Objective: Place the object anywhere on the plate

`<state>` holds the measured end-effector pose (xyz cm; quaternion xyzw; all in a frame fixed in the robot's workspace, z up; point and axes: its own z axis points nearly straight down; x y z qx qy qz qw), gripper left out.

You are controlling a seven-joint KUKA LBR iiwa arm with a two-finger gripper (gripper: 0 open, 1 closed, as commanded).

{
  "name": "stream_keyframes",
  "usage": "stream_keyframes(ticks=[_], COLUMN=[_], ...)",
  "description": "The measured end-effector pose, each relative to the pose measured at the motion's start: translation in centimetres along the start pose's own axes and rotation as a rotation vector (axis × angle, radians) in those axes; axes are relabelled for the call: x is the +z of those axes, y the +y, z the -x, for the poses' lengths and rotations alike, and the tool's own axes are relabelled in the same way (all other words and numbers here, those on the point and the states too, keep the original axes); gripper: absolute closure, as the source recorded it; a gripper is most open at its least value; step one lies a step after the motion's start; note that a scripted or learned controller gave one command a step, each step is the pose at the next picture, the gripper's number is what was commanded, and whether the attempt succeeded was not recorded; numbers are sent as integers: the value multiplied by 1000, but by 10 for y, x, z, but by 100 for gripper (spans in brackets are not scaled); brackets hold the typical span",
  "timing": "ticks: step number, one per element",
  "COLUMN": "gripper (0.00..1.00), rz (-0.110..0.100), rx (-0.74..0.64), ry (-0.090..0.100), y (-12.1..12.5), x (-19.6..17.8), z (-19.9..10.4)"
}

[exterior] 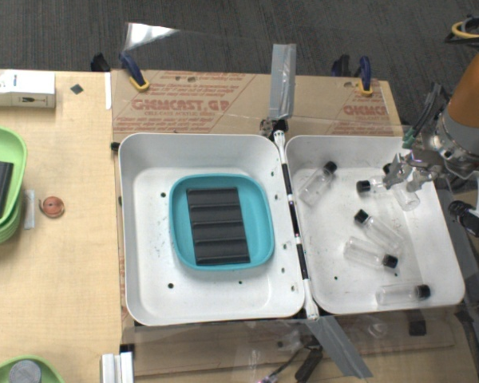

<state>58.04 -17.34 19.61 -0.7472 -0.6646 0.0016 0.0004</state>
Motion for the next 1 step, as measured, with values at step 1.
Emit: stream_keyframes(ticks=[1], gripper=[0], rz=[0], rx=[0], ry=[0], y=[0], x=[0], z=[0])
